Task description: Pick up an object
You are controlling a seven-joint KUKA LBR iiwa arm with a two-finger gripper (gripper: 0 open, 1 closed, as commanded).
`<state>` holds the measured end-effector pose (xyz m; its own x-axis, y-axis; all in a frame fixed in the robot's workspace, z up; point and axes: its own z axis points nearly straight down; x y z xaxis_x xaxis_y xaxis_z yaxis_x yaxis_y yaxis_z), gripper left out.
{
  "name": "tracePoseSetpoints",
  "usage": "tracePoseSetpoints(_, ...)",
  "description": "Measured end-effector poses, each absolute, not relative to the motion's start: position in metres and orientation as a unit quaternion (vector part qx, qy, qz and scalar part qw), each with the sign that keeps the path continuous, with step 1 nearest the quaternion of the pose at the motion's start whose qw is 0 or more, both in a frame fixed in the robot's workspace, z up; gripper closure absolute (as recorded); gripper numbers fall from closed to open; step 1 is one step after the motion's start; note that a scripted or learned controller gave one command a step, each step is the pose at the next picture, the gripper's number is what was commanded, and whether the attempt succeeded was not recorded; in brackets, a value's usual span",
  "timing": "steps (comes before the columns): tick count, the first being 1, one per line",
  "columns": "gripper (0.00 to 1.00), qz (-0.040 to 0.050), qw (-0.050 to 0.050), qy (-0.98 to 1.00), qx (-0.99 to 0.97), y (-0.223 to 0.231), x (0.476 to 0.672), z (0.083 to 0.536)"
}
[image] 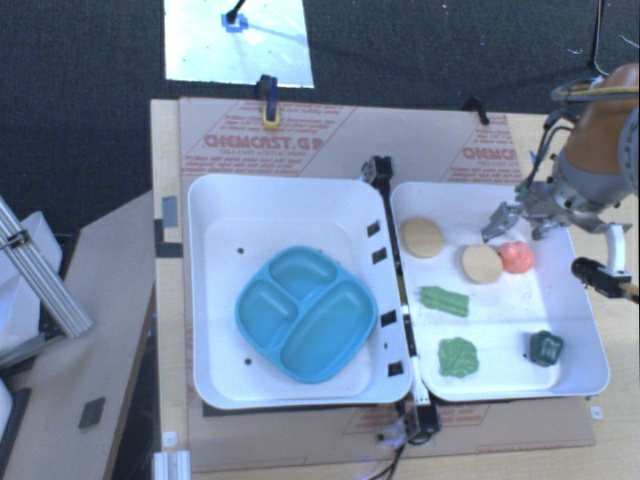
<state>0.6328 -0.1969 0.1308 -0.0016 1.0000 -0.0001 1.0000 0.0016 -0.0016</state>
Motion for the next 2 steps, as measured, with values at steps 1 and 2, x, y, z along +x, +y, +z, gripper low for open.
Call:
tracePoseSetpoints(1,0.00,0.0000,0.000,-0.708,-0.706,-0.196,0.633,0.083)
tracePoseSetpoints(2,1.00,-0.0015,-0.003,-0.708,-0.706,-0.197,0.635,0.097)
